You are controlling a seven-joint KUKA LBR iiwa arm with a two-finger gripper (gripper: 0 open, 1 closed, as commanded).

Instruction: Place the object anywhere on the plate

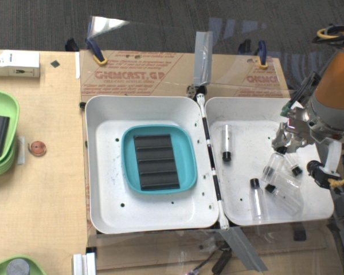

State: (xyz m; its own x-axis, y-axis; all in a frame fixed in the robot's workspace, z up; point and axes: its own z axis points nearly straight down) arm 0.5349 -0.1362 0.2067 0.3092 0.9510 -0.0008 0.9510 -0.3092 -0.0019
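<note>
Over the right bin (pixel 309 211), the gripper (pixel 281 144) hung above clear vials (pixel 275 168), jaw state impossible to tell, well apart from the teal plate (pixel 129 165).

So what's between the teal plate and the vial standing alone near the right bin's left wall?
In the camera view, the bins' adjoining rims lie between the teal plate and that vial, plus bare white bin floor.

Fixed overhead camera, slanted down, both bins (pixel 97 153)

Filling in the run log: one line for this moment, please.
gripper: over right bin, above clear vials | grasp: unconfirmed | teal plate: left bin, holds black ridged block | placement: not done
</note>
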